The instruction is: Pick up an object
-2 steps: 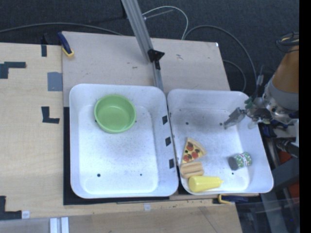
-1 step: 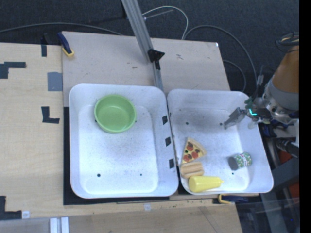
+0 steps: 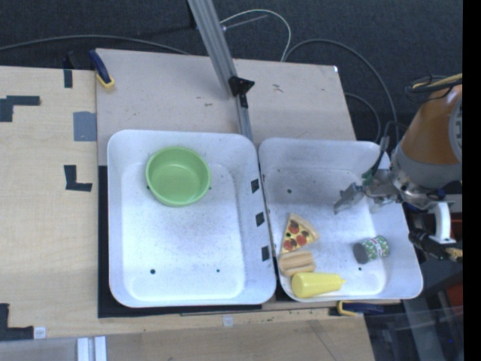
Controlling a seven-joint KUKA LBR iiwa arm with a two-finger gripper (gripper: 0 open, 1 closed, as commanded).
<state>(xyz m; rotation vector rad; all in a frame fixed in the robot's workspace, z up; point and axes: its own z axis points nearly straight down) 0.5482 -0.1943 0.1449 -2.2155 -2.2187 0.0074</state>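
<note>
claw (image 3: 349, 196), grip state unclear, hovers over bare floor in right bin (image 3: 316, 164), toys (image 3: 298, 234) near front rim

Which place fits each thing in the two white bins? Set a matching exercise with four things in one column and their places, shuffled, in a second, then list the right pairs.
Things:
1. green bowl
2. pizza slice
3. yellow object
4. small green-and-grey can

Places:
A. right bin, along the front edge
B. left bin, back half
C. right bin, right side, in front of the claw
D. right bin, near the divider between the bins, just behind the hot dog bun

Pairs: 1-B, 2-D, 3-A, 4-C
</note>
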